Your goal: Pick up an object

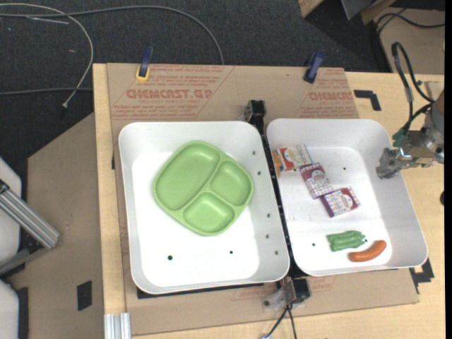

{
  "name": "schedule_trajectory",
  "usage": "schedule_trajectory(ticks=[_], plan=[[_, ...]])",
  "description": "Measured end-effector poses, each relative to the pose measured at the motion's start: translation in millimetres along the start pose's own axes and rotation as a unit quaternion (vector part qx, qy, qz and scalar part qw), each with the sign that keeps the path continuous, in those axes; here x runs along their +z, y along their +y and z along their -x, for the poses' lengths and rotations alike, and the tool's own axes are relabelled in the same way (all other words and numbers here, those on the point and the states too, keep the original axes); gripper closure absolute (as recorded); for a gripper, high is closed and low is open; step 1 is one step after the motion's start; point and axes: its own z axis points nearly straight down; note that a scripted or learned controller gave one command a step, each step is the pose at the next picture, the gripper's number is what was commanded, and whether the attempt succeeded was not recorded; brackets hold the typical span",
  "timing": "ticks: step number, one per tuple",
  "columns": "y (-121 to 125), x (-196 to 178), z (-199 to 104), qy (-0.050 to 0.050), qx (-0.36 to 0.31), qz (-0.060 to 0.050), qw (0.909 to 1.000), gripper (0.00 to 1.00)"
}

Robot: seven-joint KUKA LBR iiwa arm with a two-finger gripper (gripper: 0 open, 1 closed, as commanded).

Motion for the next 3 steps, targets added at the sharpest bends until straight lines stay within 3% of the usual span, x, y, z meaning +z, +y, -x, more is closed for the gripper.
schedule_trajectory(ticks=[1, 3], plan=[[1.7, -40.5, 0.3, 0.0, 0.0, -0.001, 1.0, 1.0], [-14.7, -16.1, -95.8, 0.003, -0.001, -0.006, 1.0, 1.0]])
